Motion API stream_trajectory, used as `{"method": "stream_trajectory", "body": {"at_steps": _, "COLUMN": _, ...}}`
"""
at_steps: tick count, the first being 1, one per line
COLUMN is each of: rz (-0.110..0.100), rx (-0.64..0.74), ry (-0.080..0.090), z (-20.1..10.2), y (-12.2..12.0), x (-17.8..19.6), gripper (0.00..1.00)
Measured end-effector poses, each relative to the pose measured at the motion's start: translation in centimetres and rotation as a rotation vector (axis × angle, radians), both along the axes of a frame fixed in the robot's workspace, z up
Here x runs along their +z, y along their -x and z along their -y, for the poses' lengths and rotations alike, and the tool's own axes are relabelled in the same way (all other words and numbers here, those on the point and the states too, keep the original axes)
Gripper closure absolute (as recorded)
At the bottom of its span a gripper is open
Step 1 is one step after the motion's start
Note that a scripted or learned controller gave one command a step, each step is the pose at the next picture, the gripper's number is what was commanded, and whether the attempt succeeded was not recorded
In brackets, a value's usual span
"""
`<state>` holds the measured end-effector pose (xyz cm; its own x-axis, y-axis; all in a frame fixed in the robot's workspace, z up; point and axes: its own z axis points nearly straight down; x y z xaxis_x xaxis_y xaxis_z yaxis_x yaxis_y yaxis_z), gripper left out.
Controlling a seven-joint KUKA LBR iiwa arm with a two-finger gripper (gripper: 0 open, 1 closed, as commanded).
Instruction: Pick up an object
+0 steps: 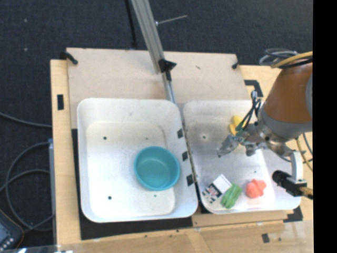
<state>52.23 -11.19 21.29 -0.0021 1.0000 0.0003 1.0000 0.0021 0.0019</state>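
Observation:
In the right bin (205,125), my gripper (238,147) hangs low over the middle of the floor, its fingers spread open with nothing between them. A yellow object (236,124) lies just behind the gripper, partly hidden by the wrist. Near the bin's front edge sit a white and black card (217,187), a green object (230,195) and an orange-red object (255,188). The green object touches the card's right side. All three are well in front of the gripper.
The left bin (105,120) holds a blue bowl (156,167) near its front right. A slanted metal pole (150,33) rises from behind the wall between the bins. The arm's orange band (289,91) overhangs the right bin's far right side.

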Motion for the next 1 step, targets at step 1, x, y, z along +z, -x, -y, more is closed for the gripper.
{"method": "stream_trajectory", "body": {"at_steps": 1, "rz": 0.0, "rx": -0.002, "ry": 0.0, "z": 0.01, "y": 0.0, "x": 0.0, "gripper": 0.0}}
